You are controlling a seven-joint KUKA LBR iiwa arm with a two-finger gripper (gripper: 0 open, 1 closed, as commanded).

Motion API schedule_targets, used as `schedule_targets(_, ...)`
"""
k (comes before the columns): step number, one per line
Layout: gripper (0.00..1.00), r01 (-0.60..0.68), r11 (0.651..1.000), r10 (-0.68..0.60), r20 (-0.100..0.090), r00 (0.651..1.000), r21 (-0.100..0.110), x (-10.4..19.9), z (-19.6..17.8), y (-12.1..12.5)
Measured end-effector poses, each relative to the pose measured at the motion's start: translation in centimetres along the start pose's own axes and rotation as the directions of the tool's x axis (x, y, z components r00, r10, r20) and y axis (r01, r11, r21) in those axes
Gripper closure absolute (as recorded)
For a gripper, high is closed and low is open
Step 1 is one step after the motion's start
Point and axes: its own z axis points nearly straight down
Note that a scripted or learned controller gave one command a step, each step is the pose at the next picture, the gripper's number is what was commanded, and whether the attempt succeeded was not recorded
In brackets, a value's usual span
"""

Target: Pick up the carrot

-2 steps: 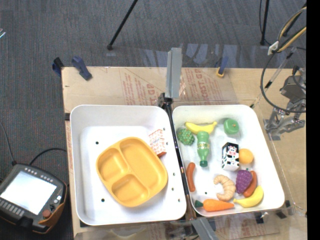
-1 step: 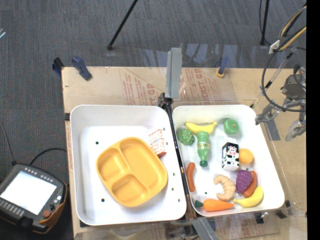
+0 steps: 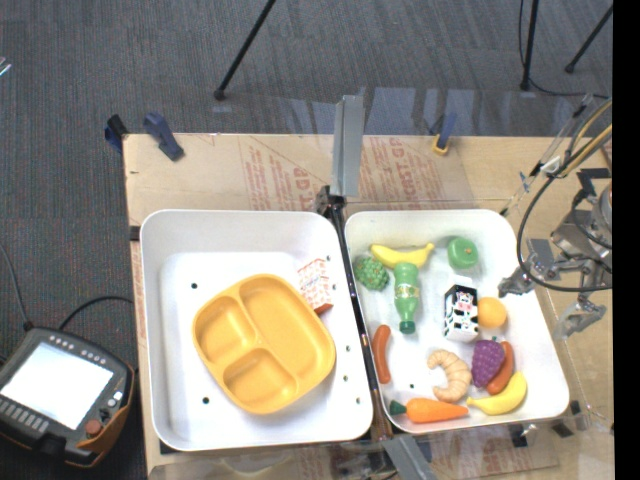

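Gripper (image 3: 560, 288) hangs at the right rim of the right bin (image 3: 530, 258), partly cut by the frame; fingers look spread wide w/ nothing between them. Counted in this bin: 1 carrot (image 3: 436, 410), 2 bananas, 1 green bottle (image 3: 405, 299), 1 milk carton (image 3: 460, 312), 1 orange (image 3: 491, 314), 1 grape bunch (image 3: 487, 361), 1 croissant (image 3: 451, 371). Left bin (image 3: 160, 268): 1 yellow tray (image 3: 263, 342), 1 small box (image 3: 315, 284). Carrot lies at the front wall of the right bin, well apart from the fingers, left of them and nearer the camera.

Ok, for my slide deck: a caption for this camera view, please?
Carrot lies at the right bin's near edge; hand waits at the bin's right.
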Motion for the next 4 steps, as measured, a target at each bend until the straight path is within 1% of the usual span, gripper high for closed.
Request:
schedule_targets(1,0.0,0.079,0.997,-0.079,-0.002,0.997,-0.005,2.9,6.3,3.6)
schedule_targets(2,0.0,0.098,0.995,-0.098,0.0,0.995,-0.002,-0.9,16.3,1.8)
schedule_targets(4,0.0,0.099,0.995,-0.099,0.001,0.995,0.001,-0.9,16.1,1.8)
